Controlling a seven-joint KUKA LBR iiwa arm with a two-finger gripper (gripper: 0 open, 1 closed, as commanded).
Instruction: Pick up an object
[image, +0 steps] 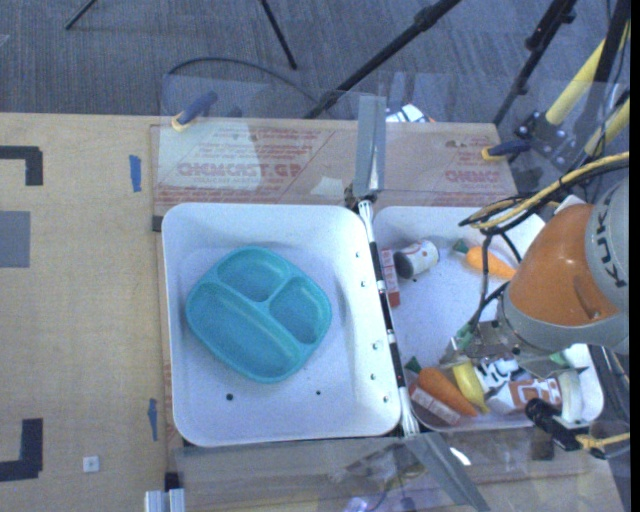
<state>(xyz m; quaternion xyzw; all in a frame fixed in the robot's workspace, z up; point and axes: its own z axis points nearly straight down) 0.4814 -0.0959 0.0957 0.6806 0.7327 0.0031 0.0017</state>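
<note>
Teal divided plate (258, 312) in left bin (200, 225); arm lettering "KU" (606, 252) | jaws' state: cannot tell

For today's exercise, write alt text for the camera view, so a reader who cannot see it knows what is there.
A grey arm with an orange band reaches from the right over the right white bin, which holds a clutter of small items including a carrot. The left white bin holds a teal divided plate.

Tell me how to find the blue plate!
Look in the left bin, the one away from the arm. The plate lies near its middle. It is teal, with three sections, and nothing else lies beside it.
</note>
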